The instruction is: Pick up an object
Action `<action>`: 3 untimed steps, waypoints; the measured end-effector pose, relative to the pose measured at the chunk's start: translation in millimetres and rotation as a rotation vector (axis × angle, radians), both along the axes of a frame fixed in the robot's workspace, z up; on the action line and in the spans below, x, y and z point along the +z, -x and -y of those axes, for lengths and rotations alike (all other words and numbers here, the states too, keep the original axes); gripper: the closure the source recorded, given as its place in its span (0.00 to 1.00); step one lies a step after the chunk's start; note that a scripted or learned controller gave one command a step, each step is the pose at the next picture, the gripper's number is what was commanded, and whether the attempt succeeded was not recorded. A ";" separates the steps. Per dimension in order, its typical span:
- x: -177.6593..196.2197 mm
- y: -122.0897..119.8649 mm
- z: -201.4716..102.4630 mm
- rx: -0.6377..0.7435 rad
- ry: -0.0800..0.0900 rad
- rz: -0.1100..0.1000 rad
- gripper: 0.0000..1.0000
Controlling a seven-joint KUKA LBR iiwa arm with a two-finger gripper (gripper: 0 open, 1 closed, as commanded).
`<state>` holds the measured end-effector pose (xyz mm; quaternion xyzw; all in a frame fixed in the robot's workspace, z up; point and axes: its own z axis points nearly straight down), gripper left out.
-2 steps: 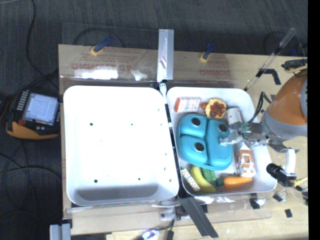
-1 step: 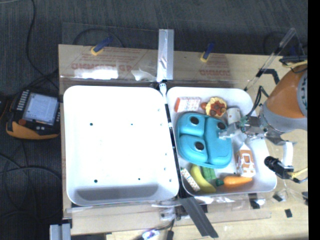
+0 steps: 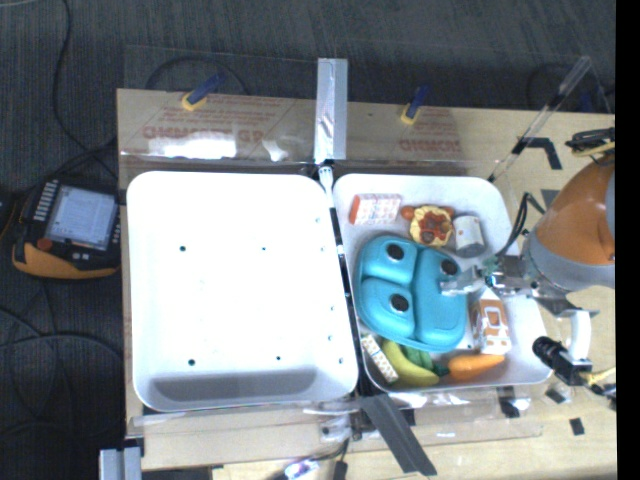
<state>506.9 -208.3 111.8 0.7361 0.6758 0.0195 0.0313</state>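
— From up here on the camera view, where's the gripper (image 3: 462,286) sitting?

— Over the right bin (image 3: 505,200), reaching in from the right. The metal tip hangs at the right-hand edge of the blue moulded toy (image 3: 410,293), about level with its middle.

— Holding anything?

— I see nothing between its fingers, and whether they're spread or pinched, I can't tell; the tip is small and grey against clutter.

— So what would it go for?

— My guess is the blue toy. It lies directly to the left of the tip, touching or nearly so, and it's the biggest thing in the bin. Its long axis runs roughly top to bottom in the view, tilted a little, so the arm comes at it across the short way.

— Anything closer on the other sides?

— A small orange-and-white packet (image 3: 491,328) sits just below and right of the tip, a carrot (image 3: 474,365) and a banana (image 3: 410,362) lie along the near wall, and a little pizza toy (image 3: 429,224) and a grey cup (image 3: 467,232) sit above. All packed close together.

— And the left bin (image 3: 240,288)?

— Well apart from the tip, on the far side of the blue toy.
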 end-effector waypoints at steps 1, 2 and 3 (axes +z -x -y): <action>0.2 -9.8 -11.6 0.010 0.015 -0.008 0.00; -3.9 -59.5 -6.3 -0.208 -0.025 -0.033 0.00; -4.3 -101.2 -4.0 -0.137 -0.021 -0.048 0.00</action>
